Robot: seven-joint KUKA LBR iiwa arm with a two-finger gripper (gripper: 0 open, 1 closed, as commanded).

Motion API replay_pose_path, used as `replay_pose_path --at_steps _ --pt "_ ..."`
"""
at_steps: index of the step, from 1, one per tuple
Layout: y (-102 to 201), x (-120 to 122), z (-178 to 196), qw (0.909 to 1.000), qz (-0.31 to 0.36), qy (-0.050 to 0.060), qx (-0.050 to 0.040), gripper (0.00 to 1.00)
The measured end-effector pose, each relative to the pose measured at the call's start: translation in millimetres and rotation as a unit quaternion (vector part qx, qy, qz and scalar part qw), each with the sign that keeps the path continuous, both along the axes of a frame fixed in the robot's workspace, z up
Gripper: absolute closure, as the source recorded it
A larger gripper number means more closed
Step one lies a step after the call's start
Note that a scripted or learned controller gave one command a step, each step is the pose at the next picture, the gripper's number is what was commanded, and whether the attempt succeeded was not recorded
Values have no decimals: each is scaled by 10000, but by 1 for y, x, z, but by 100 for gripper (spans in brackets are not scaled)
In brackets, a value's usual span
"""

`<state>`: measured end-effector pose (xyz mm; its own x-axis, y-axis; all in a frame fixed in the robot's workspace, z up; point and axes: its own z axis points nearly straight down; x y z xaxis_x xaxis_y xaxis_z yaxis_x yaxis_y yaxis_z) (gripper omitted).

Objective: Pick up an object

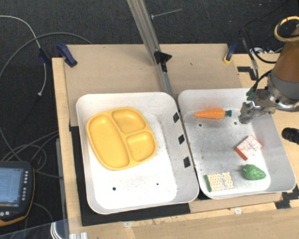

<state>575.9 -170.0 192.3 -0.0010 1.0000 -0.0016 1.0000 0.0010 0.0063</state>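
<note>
Nearest the camera, a handheld screen (11,191) is lying off the left edge of the bench (117,68). Along the front of the right bin (273,185) a small patterned packet (220,180) is lying flat near the left corner, and a green vegetable (254,172) is resting just to its right. A little farther back, a red and white box (248,147) is sitting tilted, well apart from the packet. In the left bin (143,192) a yellow divided plate (121,138) is lying toward the back left part. Farther back in the right bin, a toy carrot (210,114) is lying on its side, its green top pointing right. The tool (247,113) is hanging just beside that green end, over the bin floor, with nothing seen between its fingers; how far open it is, I cannot tell. A metal pole (147,31) is rising beyond both bins.
</note>
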Motion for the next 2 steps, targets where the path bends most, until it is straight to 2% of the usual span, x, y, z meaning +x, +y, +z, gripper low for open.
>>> replay_pose_path --at_steps 1,2 --pt "0 2 55 10000 3 -8 -4 100" --pt "48 -17 49 10000 21 42 22 100"
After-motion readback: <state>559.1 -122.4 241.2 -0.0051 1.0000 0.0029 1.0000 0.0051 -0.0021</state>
